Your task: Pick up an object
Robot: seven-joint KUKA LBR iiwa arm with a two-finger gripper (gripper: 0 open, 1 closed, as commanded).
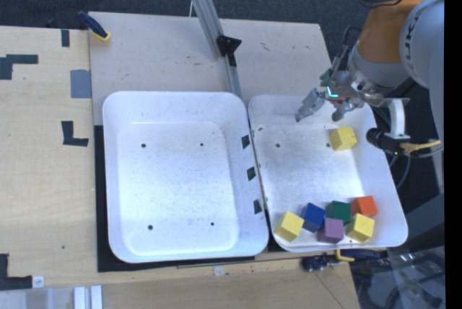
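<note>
Fingers (320, 109) spread, holding nothing; right bin (289, 156): 3 yellow cubes (343, 138), 1 blue, green, purple, orange.

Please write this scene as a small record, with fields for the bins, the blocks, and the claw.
bins: left bin and right bin, white, side by side
lone block: yellow block, apart from the others, upper right of the right bin
cluster: near the right bin's front edge, yellow cube, blue cube, green cube, purple cube, orange cube, second yellow cube
claw: claw, open, over the right bin's far end, nothing between its fingers
nearest block to claw: the lone yellow block
</note>
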